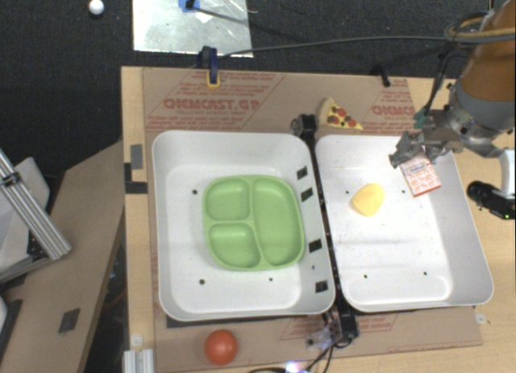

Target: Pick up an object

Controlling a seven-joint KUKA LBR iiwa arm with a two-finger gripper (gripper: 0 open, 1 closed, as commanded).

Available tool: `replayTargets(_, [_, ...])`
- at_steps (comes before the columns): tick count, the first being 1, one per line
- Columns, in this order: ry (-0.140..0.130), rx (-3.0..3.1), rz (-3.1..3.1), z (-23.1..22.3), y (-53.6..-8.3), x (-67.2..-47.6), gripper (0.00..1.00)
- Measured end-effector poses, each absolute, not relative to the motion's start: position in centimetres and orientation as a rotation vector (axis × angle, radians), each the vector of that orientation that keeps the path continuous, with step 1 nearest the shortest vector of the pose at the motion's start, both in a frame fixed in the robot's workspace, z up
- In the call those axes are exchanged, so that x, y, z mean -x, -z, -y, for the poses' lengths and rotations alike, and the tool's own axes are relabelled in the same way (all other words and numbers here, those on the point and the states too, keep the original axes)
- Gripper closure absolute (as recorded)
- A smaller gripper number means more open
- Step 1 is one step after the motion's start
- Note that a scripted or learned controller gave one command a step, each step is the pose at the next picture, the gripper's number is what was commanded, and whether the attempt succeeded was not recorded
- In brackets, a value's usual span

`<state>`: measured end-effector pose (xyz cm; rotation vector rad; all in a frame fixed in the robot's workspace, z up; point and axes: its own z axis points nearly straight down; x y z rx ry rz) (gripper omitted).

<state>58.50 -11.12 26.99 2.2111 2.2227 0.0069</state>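
Bright, even overhead light; soft shadows in the white bins [242, 147]; foil sheet [190, 9] glares; slightly soft focus.

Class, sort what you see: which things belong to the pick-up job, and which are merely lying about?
Job in hand:
gripper
yellow object in the right bin
red-and-white card

Lying about:
green tray in the left bin
pizza-slice toy
orange ball

A pale green three-compartment plastic tray [253, 222] lies in the left shallow white bin [181, 162]. To that tray's right: a yellow rounded lump [368, 199], a red-and-white printed card [419, 177]. Below it, an orange-red ball [221, 346].
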Motion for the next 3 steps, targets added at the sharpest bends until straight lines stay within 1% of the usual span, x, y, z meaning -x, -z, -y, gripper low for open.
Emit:
replayTargets(1, [-0.002, -2.213, -2.231, 6.9, -25.6, -57.4, 1.0])
replayTargets(2, [-0.002, -2.212, -2.231, 2.5, -25.0, -55.8, 1.0])
replayTargets(3, [-0.003, -2.211, -2.233, -3.4, -23.5, -55.2, 1.0])
